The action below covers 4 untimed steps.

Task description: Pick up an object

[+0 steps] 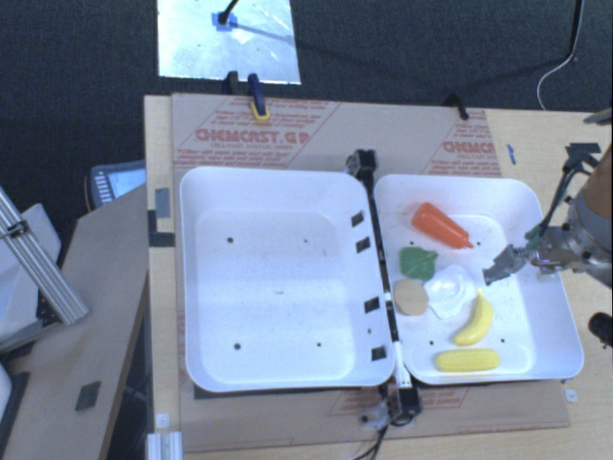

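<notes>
While carrot (442, 225) lies apart — gripper (500, 268) hovers above right bin (556, 343).

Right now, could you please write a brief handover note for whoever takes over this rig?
Gripper: over the right bin, holding nothing I can see; finger state unclear.
Things, all in the right bin: carrot, green piece, tan round piece, white piece, banana, corn.
Done: nothing lifted.
Left: pick up one object.
</notes>
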Motion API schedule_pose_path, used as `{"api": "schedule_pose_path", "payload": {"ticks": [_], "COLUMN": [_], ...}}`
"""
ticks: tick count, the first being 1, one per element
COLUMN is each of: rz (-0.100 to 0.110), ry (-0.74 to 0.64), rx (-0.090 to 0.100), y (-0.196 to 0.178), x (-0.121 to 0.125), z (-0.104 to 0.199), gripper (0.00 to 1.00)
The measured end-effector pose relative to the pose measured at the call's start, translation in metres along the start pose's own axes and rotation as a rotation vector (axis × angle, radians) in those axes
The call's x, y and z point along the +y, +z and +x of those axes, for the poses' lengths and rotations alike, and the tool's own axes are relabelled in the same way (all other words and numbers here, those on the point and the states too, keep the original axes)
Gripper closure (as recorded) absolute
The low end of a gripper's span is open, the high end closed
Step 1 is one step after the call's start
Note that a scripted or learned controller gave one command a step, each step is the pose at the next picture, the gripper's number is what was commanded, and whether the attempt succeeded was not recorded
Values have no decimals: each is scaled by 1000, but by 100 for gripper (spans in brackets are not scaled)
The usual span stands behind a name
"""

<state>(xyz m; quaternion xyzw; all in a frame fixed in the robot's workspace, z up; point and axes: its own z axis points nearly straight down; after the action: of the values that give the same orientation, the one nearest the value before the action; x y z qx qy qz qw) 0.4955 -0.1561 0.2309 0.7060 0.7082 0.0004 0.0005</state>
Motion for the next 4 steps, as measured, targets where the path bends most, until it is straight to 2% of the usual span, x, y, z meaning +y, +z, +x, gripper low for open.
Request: {"api": "schedule_pose_path", "payload": {"ticks": [1, 2, 3, 4], "rz": [4, -16, 7, -14], "ry": [1, -8, 2, -7], "rx": [2, -3, 3, -1], "y": [113, 38, 47, 1], "x": [-9, 123, 28, 146], "z": [16, 47, 75, 111], "gripper": [0, 0, 0, 0]}}
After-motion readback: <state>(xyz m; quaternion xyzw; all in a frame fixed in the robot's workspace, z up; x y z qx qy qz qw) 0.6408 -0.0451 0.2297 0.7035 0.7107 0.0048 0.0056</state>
